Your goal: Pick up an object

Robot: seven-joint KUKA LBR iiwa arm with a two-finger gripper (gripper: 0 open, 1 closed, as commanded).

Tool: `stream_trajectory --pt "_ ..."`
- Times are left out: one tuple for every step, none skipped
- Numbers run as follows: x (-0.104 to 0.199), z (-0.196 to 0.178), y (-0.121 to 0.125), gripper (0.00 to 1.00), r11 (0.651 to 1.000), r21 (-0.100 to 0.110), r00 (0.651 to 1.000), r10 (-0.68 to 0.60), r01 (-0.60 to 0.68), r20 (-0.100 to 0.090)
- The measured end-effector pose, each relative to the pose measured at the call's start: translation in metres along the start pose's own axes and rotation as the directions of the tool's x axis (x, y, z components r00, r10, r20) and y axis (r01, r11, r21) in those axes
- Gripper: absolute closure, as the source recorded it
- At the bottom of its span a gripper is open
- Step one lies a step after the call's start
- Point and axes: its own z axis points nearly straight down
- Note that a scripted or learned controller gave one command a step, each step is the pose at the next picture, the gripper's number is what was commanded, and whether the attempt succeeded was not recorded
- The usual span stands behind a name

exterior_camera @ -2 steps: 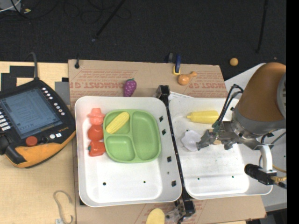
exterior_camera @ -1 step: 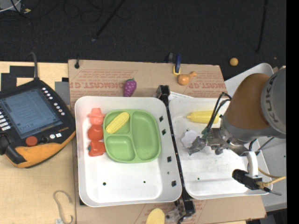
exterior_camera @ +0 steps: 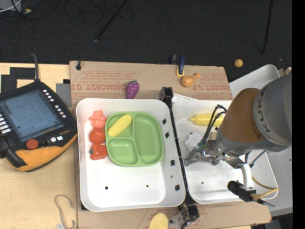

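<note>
My gripper (exterior_camera: 193, 155) is down low in the right bin (exterior_camera: 214, 194), near its left wall, with the grey arm and its orange band (exterior_camera: 240, 120) reaching in from the right. A yellow bottle-like object (exterior_camera: 204, 119) lies at the back of this bin, partly hidden behind the arm. A pale, whitish item (exterior_camera: 193, 140) lies just beyond the gripper. In the left bin (exterior_camera: 128, 190) a green divided plate (exterior_camera: 143, 142) carries a yellow corn cob (exterior_camera: 119, 124). Beside the plate lie a pink toy (exterior_camera: 97, 119) and two red toys (exterior_camera: 97, 143).
A purple grape bunch (exterior_camera: 132, 88), an orange gourd (exterior_camera: 189, 80) and a clamp (exterior_camera: 180, 67) sit on the cardboard behind the bins. A yellow item (exterior_camera: 158, 220) lies at the front edge. A control pendant (exterior_camera: 31, 120) rests at the left. Cables (exterior_camera: 252, 187) trail by the arm.
</note>
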Motion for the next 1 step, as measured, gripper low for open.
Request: stream_trajectory --pt "-0.0028 -0.0127 -0.0001 1.00 1.000 -0.002 1.000 0.010 -0.010 0.000"
